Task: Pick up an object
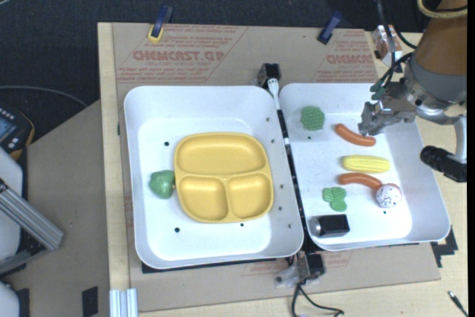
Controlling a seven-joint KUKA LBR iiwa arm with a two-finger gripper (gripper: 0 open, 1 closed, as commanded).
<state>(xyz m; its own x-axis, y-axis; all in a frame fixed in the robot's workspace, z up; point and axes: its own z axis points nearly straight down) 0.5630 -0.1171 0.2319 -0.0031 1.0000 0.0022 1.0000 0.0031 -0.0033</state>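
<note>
While glossy sausage (355, 134) curves smoothly, metal gripper (369, 123) hovers beside it.

Left bin (141, 111): holds divided tray (223, 176), centre; small lump (162, 183) touching tray's left edge.
Right bin (423, 189): round item (312, 117) upper left; sausage (354, 134) beside it; corn (365, 162) below; second sausage (360, 180) lower.

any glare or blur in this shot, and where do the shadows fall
Camera view: light is soft and even, with a mild sheen on the yellow divided plate and no harsh glare; the white bins look bright yet keep their detail; shadows are faint, small ones hugging the toy food; the gripper looks slightly soft, the rest fairly sharp.
</note>
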